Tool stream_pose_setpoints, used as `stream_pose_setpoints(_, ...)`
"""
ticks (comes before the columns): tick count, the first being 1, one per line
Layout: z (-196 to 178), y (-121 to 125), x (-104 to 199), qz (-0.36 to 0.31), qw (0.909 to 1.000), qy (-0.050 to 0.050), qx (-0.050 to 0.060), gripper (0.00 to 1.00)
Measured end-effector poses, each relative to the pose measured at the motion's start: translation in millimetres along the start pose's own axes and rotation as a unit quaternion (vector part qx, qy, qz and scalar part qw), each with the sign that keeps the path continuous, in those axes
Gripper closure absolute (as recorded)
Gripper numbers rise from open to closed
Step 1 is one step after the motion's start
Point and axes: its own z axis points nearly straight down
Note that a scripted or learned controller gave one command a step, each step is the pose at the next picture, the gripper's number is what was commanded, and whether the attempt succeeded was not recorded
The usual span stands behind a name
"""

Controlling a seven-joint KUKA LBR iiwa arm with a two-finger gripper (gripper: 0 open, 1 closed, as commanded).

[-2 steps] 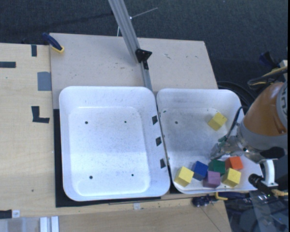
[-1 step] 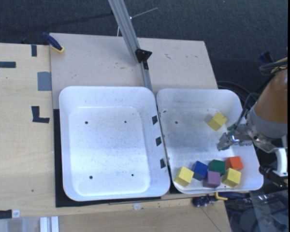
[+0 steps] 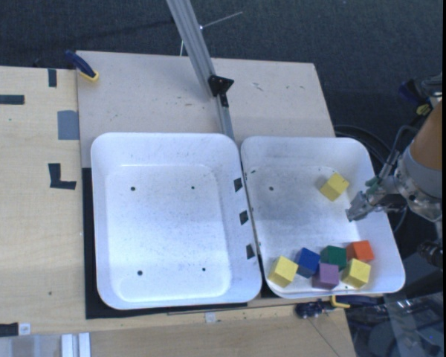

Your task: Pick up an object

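Yellow block [image 3: 334, 187] lies alone, right of centre; my gripper [image 3: 359, 208] beside it, jaw state unclear; I'd centre over it before descending.

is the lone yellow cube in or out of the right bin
In. The yellow cube rests on the floor of the right bin, apart from the other cubes, near the gripper.

Two shallow white plastic bins, the left [image 3: 167, 222] and the right [image 3: 297, 214], are speckled with fine dark flecks. In the right one lie two yellow cubes [image 3: 334, 186] [image 3: 284, 271], a yellow block [image 3: 357, 273], a blue cube [image 3: 308, 261], a green cube [image 3: 333, 255], a purple cube [image 3: 328, 274] and an orange cube [image 3: 362, 251]. The pale wooden desk [image 3: 30, 222] carries dark tape marks [image 3: 57, 175].
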Motion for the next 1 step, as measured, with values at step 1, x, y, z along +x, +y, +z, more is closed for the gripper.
stream_pose_setpoints(1,-56.9,10.9,1.5,0.000,1.0000,0.000,0.000,1.00)
